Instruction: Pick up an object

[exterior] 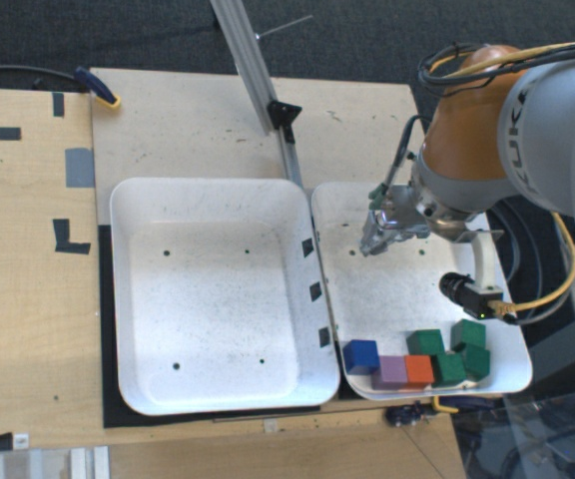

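My gripper (374,239) hangs over the far half of the right bin (387,287), its fingers pointing down and to the left with nothing visible between them. Several blocks lie huddled along the near edge of that bin: a blue block (361,355), a purple block (393,370), an orange block (419,369) and green blocks (453,353). The gripper stands well apart from them, toward the bin's far side.
The left bin (213,297) sits beside the right one, their rims touching. A slanted metal pole (253,63) runs from the top down to the bins' junction. A black cable loop (472,297) hangs by the arm over the right bin.
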`<move>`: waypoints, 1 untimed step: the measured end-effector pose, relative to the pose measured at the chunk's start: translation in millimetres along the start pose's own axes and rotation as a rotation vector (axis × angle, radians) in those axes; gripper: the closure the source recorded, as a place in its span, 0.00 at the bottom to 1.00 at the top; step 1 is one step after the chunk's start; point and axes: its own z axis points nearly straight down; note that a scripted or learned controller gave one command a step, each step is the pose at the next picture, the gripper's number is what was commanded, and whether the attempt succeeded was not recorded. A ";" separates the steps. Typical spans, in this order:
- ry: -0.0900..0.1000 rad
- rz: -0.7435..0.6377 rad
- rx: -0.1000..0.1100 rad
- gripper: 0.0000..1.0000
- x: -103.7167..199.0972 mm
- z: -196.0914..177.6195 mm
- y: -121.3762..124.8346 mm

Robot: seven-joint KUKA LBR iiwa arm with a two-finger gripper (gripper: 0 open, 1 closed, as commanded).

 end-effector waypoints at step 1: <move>0.000 0.000 -0.001 1.00 53.2 -8.7 -3.7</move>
